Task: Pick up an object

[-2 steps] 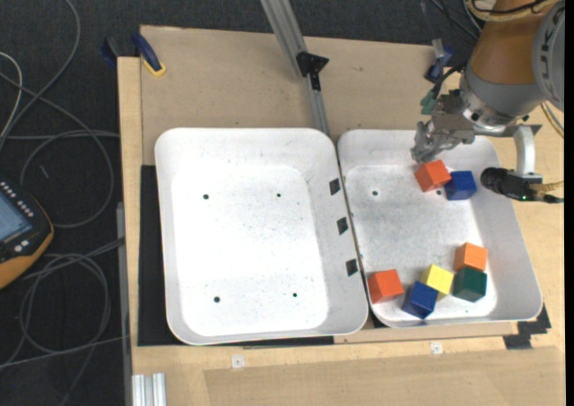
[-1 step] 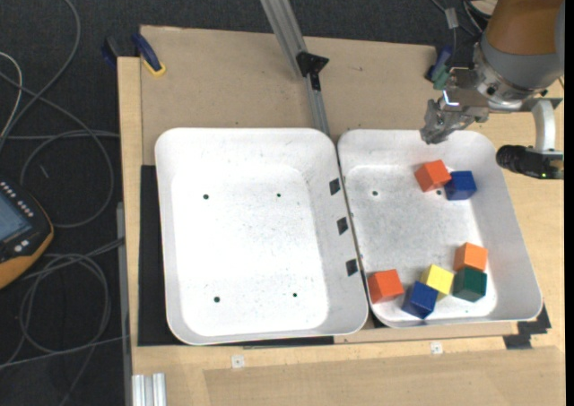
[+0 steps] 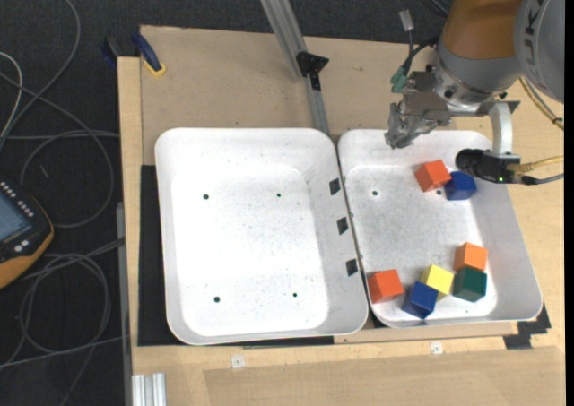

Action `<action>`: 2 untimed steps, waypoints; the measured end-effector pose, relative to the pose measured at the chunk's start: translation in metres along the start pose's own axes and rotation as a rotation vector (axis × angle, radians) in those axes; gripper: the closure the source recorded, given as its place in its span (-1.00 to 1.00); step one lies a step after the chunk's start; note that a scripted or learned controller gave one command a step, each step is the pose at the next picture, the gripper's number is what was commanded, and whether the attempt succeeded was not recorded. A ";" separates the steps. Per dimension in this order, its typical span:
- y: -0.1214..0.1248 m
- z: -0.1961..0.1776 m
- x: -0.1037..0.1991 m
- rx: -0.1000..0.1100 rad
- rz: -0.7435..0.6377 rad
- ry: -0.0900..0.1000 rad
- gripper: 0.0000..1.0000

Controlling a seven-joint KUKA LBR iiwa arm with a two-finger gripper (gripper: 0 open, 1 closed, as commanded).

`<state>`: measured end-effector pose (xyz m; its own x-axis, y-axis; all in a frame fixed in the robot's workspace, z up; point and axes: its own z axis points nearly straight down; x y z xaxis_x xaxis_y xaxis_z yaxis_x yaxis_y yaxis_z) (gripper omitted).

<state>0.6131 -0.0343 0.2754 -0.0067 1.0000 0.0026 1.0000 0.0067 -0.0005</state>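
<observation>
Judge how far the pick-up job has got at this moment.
Done: the gripper has reached the right bin's far edge. In hand: nothing visible; it sits left of the orange block and blue block. Left: descend, grasp and lift; every block lies in that bin.

Black cables [image 3: 54, 126] on dark floor — handheld pendant [image 3: 18, 229] at left, blue-yellow clamp [image 3: 149, 55] on bench corner

White bins [image 3: 242, 149], black-speckled. Blocks: three orange [image 3: 431, 175] [image 3: 387, 285] [image 3: 471, 257], two blue [image 3: 461, 186] [image 3: 420, 299], one yellow [image 3: 439, 279], one dark green [image 3: 469, 285]. Arm [image 3: 489, 10] grey with orange band. Tan bench [image 3: 224, 64].
</observation>
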 end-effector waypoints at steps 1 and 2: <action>0.002 0.016 0.050 0.003 0.001 0.000 1.00; 0.008 0.010 0.105 -0.002 0.000 0.000 1.00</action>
